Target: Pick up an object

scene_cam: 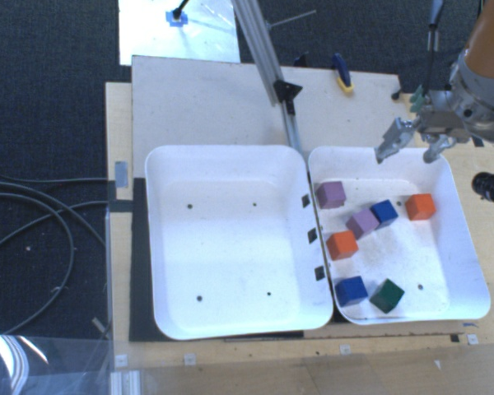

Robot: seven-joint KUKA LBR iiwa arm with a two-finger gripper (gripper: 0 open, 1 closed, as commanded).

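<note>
Blocks (363, 222) lie scattered, seemingly skewed, below spread jaws.

The arm reaches in above the right bin's (465, 220) far rim, gripper (410, 149) hanging empty, fingers (389, 148) spread apart.

Two white bins: left bin (230, 179), right bin (453, 220). Seven cubes total, all in the right bin. Two purple: one (331, 193) near its left edge toward the far corner, one (362, 222) mid-bin. Two blue: one (384, 212) touching the mid purple, one (351, 290) by the near left corner. Two orange: one (420, 206) toward the right edge, one (342, 244) near the left edge. One dark green (387, 295) along the near edge, just beside the blue. One gripper (412, 145) at the far edge.
</note>
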